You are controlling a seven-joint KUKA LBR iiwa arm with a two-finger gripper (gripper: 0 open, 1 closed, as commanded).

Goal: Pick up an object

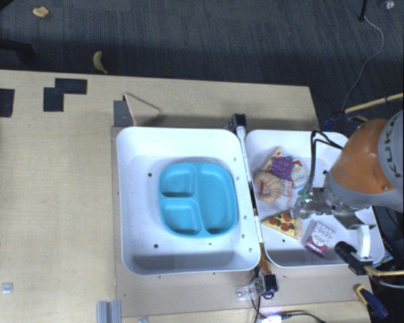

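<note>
Two white bins (136, 189), one blue tray (197, 197), one pizza slice (282, 223).

No lettering can be read anywhere: the small red-and-white packet (320, 238) (near the front edge of the right bin (328, 260)) bears printing, but it is too blurred to make out.

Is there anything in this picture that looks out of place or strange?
Two small things lie on the dark floor beyond the bench, away from the bins: a yellow banana-shaped item and a tan lump near the upper left corner. In the right bin the items lie jumbled, and the blue tray sits squarely in the left bin.
</note>
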